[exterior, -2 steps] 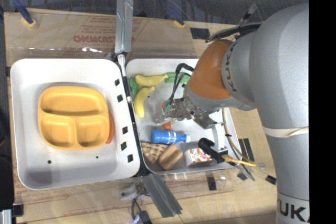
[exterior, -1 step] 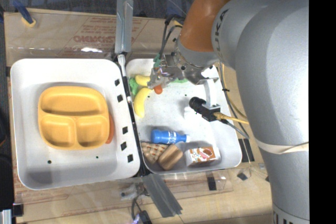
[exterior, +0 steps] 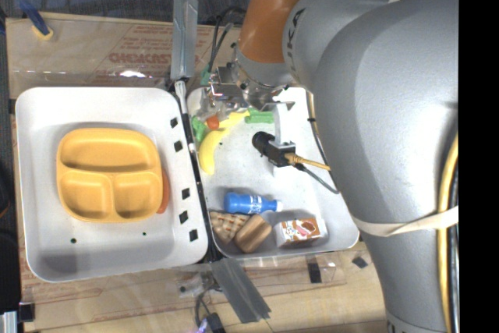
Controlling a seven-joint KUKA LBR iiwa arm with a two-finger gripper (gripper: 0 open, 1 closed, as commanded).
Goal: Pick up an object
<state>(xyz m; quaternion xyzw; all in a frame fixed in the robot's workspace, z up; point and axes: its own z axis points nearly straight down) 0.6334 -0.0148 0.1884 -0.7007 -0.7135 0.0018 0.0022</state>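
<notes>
Right bin (exterior: 243,171): gripper (exterior: 222,101) at far corner, banana (exterior: 207,152) just beside; grip state unclear.

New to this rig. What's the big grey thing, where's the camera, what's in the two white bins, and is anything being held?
The big grey shape with an orange band is a robot arm, reaching in from the right. The single camera is fixed above the bench and looks down at a slant.

Its gripper hangs over the far end of the right white bin. From this angle I cannot tell whether it grips anything.

The left white bin holds a yellow divided plastic tray. The right bin holds a yellow toy banana, a small green piece, a blue bottle lying on its side, a brown bread-like roll and a red-and-white packet.

The job is to pick up one of these.
</notes>
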